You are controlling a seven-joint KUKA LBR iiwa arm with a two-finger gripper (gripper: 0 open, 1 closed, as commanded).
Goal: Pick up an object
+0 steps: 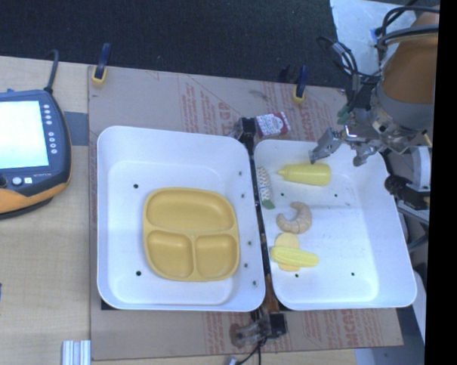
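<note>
Corn (294, 257) lay nearest; beyond it, the mustard bottle (305, 174) looked light, stiff and slippery, best pinched mid-body by the spread, empty gripper (342, 150).

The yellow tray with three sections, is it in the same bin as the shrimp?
No, the yellow tray lies in the left bin, while the shrimp lies in the right bin.

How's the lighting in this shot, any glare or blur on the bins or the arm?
Camera view: bright, even light; the left bin and right bin are near blown-out white; the handheld screen is washed out; shadows are soft; the gripper looks slightly soft; the yellow tray is sharp.
</note>
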